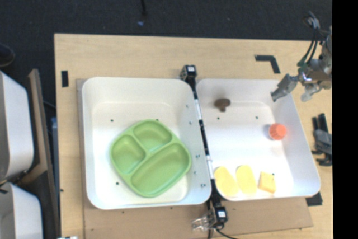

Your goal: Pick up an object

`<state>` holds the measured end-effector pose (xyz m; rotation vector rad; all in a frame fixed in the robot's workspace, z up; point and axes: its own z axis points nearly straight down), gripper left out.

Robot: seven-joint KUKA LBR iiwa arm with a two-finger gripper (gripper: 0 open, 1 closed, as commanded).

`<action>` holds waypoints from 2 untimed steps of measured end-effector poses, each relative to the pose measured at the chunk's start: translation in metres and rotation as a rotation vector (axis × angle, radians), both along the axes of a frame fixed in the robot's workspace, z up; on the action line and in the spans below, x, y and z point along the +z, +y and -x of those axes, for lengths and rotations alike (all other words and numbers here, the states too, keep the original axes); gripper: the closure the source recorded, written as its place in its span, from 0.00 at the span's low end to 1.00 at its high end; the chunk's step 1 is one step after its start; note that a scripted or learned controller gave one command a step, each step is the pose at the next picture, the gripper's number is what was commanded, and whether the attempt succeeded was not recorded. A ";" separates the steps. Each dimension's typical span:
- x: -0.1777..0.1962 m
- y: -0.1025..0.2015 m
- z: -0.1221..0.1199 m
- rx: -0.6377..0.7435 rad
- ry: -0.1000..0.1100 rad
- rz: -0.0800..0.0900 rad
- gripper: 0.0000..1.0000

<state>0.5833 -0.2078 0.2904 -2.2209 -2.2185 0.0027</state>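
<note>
From above, the gripper (295,87) hangs over the top right corner of the right bin (291,184), its two fingers spread apart with nothing between them, which suggests it is poised for a descent rather than carrying anything. The candidates lie loose in that bin: a small orange ball (278,131) nearest the gripper, a brown mushroom-shaped piece (222,103) near the top wall, and two pale yellow ovals (235,180) beside a yellow wedge (267,182) along the bottom edge. A green divided plate (150,158) lies flat in the left bin (95,92), and no writing or label is legible anywhere.
</note>
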 end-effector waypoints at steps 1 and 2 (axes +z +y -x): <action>0.002 0.000 -0.001 0.001 -0.004 0.001 0.00; -0.050 0.009 0.004 0.001 0.001 0.000 0.00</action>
